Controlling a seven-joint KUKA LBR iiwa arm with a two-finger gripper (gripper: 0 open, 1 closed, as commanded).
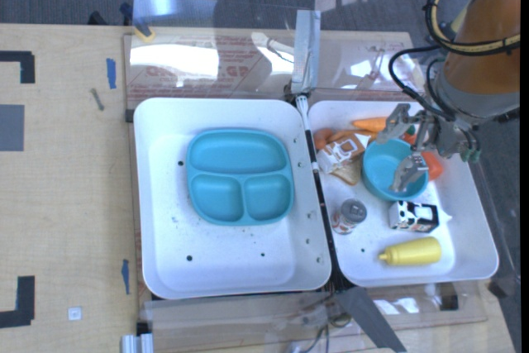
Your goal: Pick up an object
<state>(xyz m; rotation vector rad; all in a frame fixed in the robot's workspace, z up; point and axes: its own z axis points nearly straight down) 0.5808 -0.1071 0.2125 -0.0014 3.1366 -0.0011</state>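
Camera view: two-finger metal gripper [411, 146] spread open over round blue plastic bowl [387, 169], right shallow white bin [479, 248].

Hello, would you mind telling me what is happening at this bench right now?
A robot arm reaches in from the right and has its gripper down over the blue bowl in the right bin, among a pile of small items: a yellow bottle, a black-and-white cow toy, a carrot and a small can. Nothing looks lifted yet. The left bin holds a blue divided plate.
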